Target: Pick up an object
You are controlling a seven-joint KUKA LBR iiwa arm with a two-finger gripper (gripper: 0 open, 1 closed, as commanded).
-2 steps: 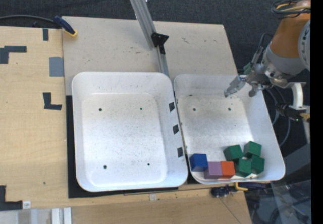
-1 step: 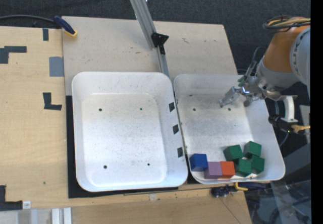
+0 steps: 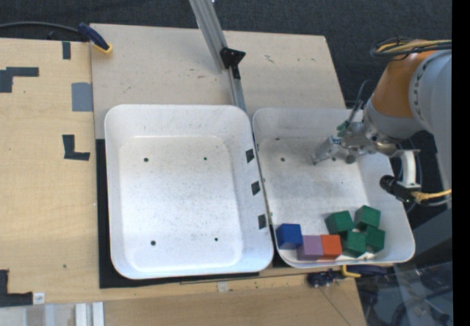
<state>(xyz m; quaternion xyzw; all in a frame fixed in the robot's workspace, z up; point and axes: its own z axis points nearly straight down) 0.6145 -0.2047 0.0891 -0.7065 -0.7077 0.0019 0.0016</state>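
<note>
The right bin [image 3: 294,133] holds a cluster of small blocks along its near edge: a blue block [image 3: 288,235], a purple block [image 3: 312,246], an orange block [image 3: 331,245] and several green blocks [image 3: 357,229]. My gripper [image 3: 323,154] hangs over the upper middle of this bin, well back from the blocks, with its fingers pointing left. I see nothing between the fingers. The grey arm with its orange band [image 3: 393,89] comes in from the right.
The left bin [image 3: 125,133] sits beside the right one on the wooden bench. A slanted metal rail [image 3: 205,12] runs from the top down to the gap between the bins. A blue and yellow tool [image 3: 95,37] lies at the bench's far left corner.
</note>
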